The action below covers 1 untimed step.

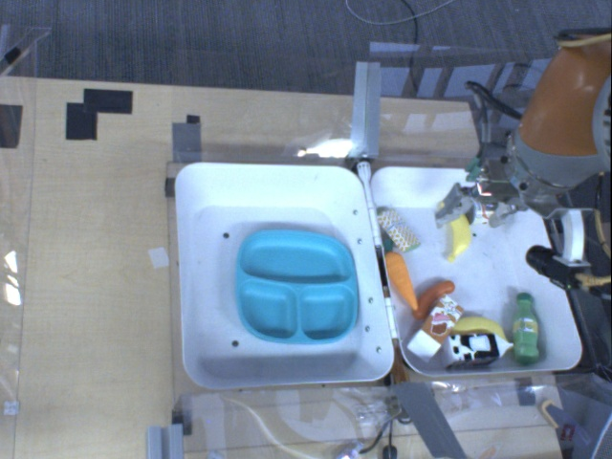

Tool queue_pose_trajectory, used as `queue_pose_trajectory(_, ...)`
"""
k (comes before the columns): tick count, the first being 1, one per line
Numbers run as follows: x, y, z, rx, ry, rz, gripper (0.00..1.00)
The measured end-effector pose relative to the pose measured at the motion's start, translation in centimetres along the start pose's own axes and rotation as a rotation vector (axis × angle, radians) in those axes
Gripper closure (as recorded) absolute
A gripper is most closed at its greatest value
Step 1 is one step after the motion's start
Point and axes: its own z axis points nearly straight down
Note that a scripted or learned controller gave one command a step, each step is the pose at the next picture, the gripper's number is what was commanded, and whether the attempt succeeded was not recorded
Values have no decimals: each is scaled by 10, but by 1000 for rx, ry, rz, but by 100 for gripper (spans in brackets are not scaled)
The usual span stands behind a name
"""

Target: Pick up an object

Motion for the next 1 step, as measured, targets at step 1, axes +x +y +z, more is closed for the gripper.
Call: queue_pose_trajectory(1,-42,45,42,-1,-1,-45,0)
